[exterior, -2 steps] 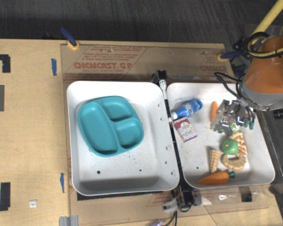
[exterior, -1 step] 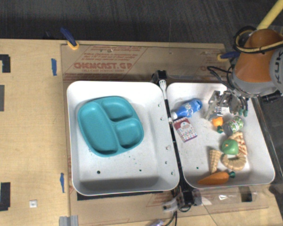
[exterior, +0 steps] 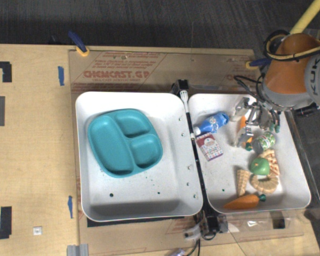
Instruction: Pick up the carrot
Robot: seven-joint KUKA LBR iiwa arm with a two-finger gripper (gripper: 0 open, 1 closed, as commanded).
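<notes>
Carrot [exterior: 242, 201] noted at the near edge of the right bin [exterior: 301, 183], lying flat along the front wall. Judged light, rigid toy plastic, smooth and likely slippery; tapered, so a hold across the thicker middle is favoured, jaws set crosswise to its length. Just beyond the carrot: a waffle-textured cone [exterior: 242, 179], a ring-shaped biscuit piece [exterior: 265, 184], a green rounded item [exterior: 260, 166]. Farther from the carrot, a small printed card [exterior: 209, 146] and a blue crinkled wrapper [exterior: 213, 123]. Gripper [exterior: 254, 122] seen at the far side of the bin, well apart from the carrot; jaw state cannot be told amid clutter. Left of the carrot, a teal divided plate [exterior: 125, 141] lies in the left bin [exterior: 96, 196].
</notes>
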